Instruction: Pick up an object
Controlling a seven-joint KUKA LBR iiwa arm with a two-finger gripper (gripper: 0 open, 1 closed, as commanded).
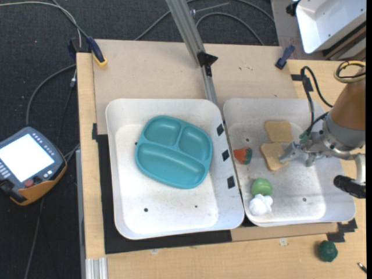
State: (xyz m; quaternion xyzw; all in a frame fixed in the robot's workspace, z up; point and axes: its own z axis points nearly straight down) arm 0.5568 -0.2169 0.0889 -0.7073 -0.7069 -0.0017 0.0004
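My gripper (289,154) sits low in the right-hand shallow white bin (308,211), fingers pointing toward nine o'clock. Their tips reach the lower tan bread-like slice of toy food (271,156). Whether they are spread or pinched together I cannot tell; they blur into grey metal against the slice.

That slice lies flat near the bin's middle. A second tan slice (278,130) lies just beside it at twelve o'clock. I judge both light and stiffish, probably foam or plastic. Lying flat, they give me little to bite on. I would take the lower one across its narrow width by the edges, or tip it up first.

At nine o'clock from the slice lies a small red-and-green toy (243,154), too small to name. At six o'clock are a green round ball (262,186) and a white lumpy piece (261,204), touching. The ball looks smooth and likely to roll away.

My wrist hides the bin floor at three o'clock. The left bin (168,220) holds a teal divided plate (173,151).
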